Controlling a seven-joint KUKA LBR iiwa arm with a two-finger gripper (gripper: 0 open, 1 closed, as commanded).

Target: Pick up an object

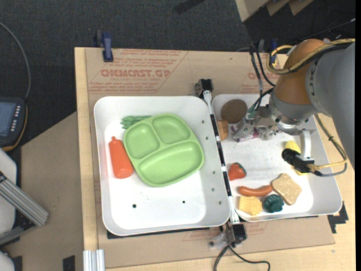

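My gripper (246, 132) is low in the far part of the right bin (330, 193), with the arm coming in from the right. A brown round piece (233, 109) lies just beyond it, and a small orange-brown block (222, 130) sits to its left by the bin wall. Closer to the front lie a red strawberry-like toy (237, 170), a sausage (255, 190), a slice of bread (286, 188), a yellow cracker (250, 206) and a teal lump (274, 203). Nothing shows lifted by the gripper.
The left bin (113, 208) holds a green divided plate (163, 148), an orange bottle-shaped toy (119, 157) and a green leafy piece (131, 120). A ridge between the bins (219, 151) runs from back to front. Bare white floor lies in the middle of the right bin.
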